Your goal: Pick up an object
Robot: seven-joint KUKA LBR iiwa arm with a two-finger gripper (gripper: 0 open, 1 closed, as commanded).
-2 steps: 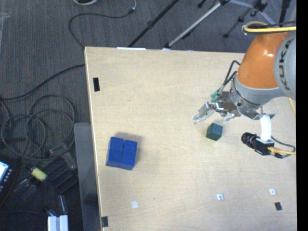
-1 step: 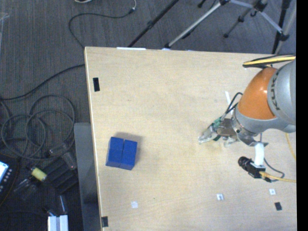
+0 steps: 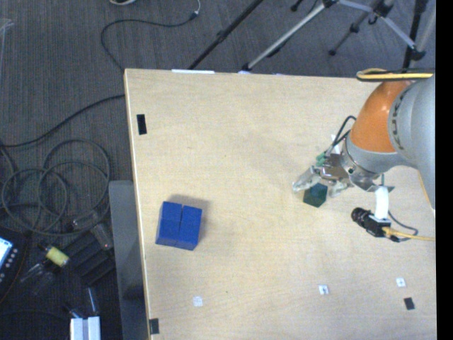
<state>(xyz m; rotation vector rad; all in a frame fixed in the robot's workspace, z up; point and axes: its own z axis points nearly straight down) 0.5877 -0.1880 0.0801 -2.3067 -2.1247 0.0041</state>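
Observation:
A small dark green cube (image 3: pixel 316 195) lies on the tan bench surface (image 3: pixel 248 140) at the right. My gripper (image 3: pixel 318 185) hangs right over it, with the orange band of the arm (image 3: pixel 375 126) behind. Its pale fingers (image 3: pixel 303 183) are spread to either side of the cube, so it stands open around the cube rather than clamped on it. A larger blue block (image 3: pixel 179 225), made of two joined halves, rests far to the left near the bench's left edge.
A black and white cable plug with a yellow lead (image 3: pixel 375 218) hangs just right of the cube. Small black and white markers (image 3: pixel 323 289) dot the front of the bench. Cables and tripod legs lie on the floor beyond the bench's edges.

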